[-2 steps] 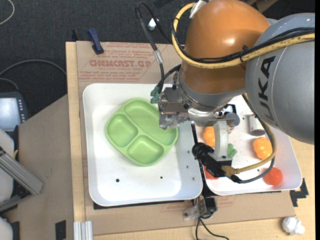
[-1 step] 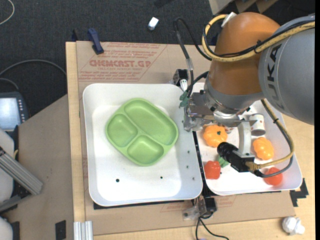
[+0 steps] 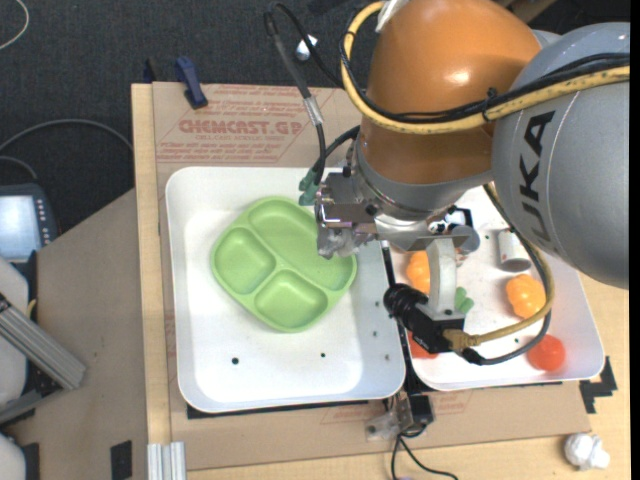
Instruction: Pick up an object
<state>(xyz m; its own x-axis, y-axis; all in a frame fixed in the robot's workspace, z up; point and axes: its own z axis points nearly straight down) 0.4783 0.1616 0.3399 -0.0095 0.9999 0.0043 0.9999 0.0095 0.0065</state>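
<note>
We saw the gripper (image 3: 335, 240) over the green tray (image 3: 280, 263) nr the left bin's (image 3: 200, 368) right edge; jaws' state unclear.

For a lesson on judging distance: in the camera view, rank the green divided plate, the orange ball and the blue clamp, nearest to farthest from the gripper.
From the gripper:
1. Green divided plastic plate, left bin, directly beneath it.
2. Orange ball, right bin.
3. Blue clamp, bench's far left corner.
</note>
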